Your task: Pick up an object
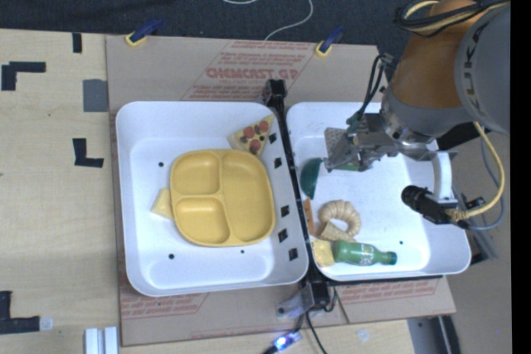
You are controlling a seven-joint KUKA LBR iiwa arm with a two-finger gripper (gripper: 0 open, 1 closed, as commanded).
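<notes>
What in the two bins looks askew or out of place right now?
The yellow divided plate in the left bin sits rotated, overlapping a yellow wedge that pokes out at its left edge. The green bottle in the right bin lies on its side. The pizza slice sits tight against the divider. Nothing looks spilled.

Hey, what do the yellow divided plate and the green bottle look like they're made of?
The yellow plate looks like molded plastic: one even color, soft rounded compartment walls, a dull sheen. The green bottle, lying on its side in the right bin, seems to be glossy plastic, possibly a toy; its white label could be paper or print.
</notes>
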